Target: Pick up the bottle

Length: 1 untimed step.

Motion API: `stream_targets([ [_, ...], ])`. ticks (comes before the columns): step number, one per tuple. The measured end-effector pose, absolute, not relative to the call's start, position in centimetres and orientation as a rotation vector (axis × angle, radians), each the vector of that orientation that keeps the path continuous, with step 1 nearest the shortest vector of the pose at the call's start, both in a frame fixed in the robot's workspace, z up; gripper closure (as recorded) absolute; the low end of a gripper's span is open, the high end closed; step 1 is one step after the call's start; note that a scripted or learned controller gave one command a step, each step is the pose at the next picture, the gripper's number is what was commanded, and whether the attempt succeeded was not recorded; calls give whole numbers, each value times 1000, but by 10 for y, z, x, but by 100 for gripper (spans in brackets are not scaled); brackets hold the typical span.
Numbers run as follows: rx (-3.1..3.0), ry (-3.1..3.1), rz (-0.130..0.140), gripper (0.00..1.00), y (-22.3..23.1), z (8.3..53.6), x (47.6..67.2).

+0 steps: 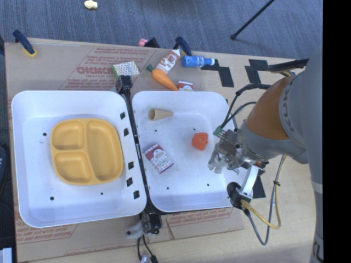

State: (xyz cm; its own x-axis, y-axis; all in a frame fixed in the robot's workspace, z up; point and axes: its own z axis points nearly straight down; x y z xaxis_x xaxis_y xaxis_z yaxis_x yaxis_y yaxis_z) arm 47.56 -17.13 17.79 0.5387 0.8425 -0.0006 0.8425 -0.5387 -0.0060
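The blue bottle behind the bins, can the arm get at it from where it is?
Probably yes. The bottle lies on open cardboard beyond the right bin, nothing over it. The tool hovers in that bin, so it must cross the far rim.

The metal two-finger gripper (218,162) is too blurred to make out its fingertips. Right of it, the grey arm with orange band (285,119) runs off the picture's edge.

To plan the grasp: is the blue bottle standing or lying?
Lying. The blue bottle rests on its side on the cardboard, outside the right bin.
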Motion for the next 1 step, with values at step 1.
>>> stream_targets([
  [1, -2877, -1252, 4, 100, -196, 162, 476],
])
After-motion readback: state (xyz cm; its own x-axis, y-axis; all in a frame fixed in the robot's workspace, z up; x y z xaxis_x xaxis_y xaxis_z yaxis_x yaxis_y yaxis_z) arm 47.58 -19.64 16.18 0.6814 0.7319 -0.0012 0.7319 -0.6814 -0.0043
